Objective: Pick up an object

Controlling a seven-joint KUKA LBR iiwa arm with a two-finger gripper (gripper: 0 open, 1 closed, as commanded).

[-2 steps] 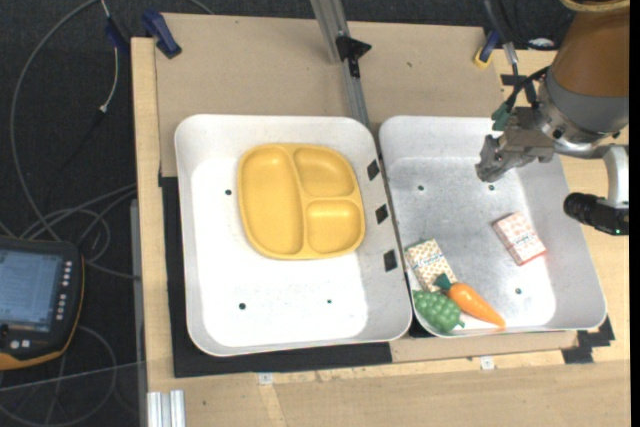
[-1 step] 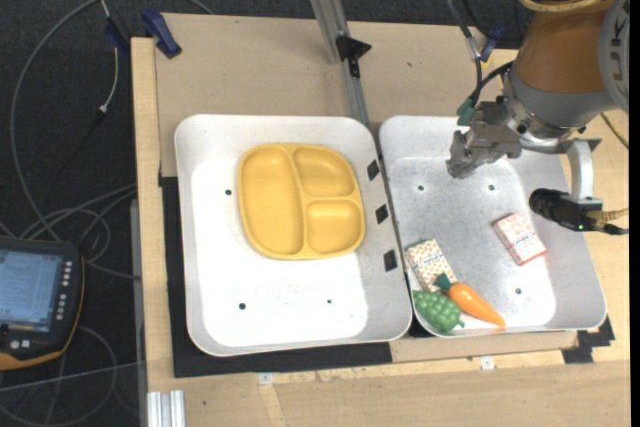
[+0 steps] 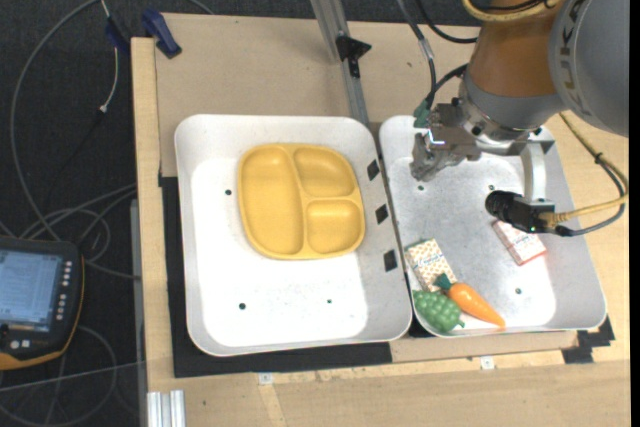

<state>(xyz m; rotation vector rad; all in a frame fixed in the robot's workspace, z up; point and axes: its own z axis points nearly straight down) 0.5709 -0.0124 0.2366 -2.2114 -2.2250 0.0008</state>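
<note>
Glossy yellow plastic tray [image 3: 300, 200], matt white bins [image 3: 200, 215], glossy orange carrot [image 3: 476, 303]

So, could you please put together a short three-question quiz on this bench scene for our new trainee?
1. True or false: the yellow divided plate lies in the right bin.
2. Which thing lies right beside the toy carrot at the right bin's near edge? A) a spoon B) a green toy C) a cup
3. Fill in: the gripper hangs over the ____ bin.

Key: 1 false, it lies in the left bin; 2 B; 3 right.
</note>
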